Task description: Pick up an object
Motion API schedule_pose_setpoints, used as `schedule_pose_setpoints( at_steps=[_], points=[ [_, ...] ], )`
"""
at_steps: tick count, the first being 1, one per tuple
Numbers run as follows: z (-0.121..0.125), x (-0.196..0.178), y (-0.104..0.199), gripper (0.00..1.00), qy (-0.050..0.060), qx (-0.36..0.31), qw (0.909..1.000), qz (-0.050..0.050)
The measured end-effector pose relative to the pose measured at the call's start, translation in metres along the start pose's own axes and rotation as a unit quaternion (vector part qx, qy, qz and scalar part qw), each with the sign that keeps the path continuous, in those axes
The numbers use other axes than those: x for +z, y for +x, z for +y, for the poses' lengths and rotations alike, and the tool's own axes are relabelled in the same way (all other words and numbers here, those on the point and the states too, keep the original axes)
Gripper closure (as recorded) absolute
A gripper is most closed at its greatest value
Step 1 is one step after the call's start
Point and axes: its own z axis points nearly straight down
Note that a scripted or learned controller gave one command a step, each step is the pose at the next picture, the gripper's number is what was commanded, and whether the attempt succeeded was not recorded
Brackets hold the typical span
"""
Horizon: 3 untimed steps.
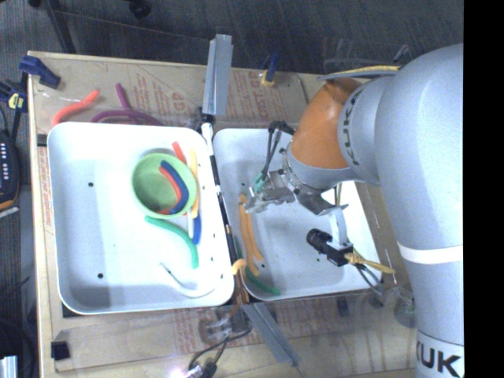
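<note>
My gripper [258,198] hangs low in the left half of the right bin [346,278], under the grey wrist and its orange band. A tan flexible stick [246,239] lies along that bin's left wall, just below and left of the gripper. A short green piece [266,288] sits in the bin's near left corner. I see nothing between the gripper's tips.
The left bin [87,235] holds a green bowl [157,186] with red [175,178], blue [191,203] and yellow [194,164] strips, a long green strip [177,231] and a white piece [177,278]. An orange stick [75,107] and purple tube [126,115] lie on the bench behind.
</note>
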Motion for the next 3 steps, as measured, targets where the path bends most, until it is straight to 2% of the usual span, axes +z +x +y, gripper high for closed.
schedule_pose_setpoints(
  at_steps=[1,2,3],
  points=[
    [0.000,0.000,0.000,0.00,0.000,0.000,1.0000,0.000],
    [-0.004,0.027,0.003,0.00,-0.006,0.030,0.9995,-0.006],
    [-0.004,0.018,0.007,1.00,-0.003,0.027,0.9996,-0.002]
  ],
)
